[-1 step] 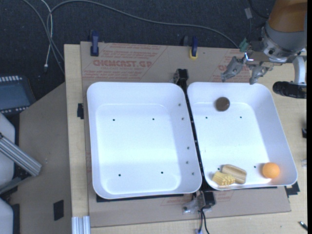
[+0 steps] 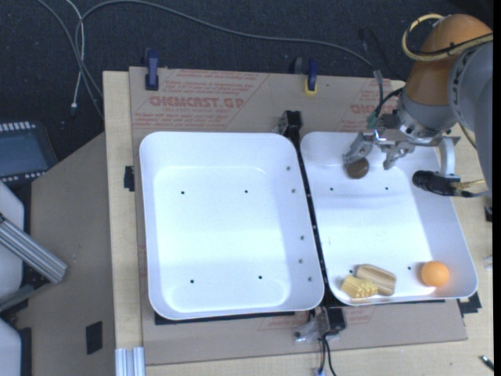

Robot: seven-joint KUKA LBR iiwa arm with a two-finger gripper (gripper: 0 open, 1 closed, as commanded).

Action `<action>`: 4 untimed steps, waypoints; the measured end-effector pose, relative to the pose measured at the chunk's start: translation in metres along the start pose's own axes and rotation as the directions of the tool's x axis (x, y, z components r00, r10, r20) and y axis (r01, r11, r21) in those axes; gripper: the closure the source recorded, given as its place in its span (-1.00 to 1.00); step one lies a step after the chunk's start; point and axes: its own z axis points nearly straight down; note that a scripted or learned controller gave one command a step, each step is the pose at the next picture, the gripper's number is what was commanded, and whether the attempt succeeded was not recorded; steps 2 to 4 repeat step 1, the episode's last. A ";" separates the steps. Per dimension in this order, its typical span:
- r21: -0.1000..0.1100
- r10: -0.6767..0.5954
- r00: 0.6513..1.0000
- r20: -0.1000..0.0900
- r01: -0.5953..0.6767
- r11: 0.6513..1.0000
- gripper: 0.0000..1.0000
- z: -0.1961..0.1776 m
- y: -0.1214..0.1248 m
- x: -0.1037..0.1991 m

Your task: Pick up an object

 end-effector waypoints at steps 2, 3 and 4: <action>-0.010 0.000 1.000 0.001 0.000 1.000 -1.00 0.035 0.003 -0.032; -0.010 0.000 1.000 0.001 0.000 1.000 -1.00 0.035 0.003 -0.032; -0.010 0.000 1.000 0.001 0.000 1.000 -1.00 0.035 0.003 -0.032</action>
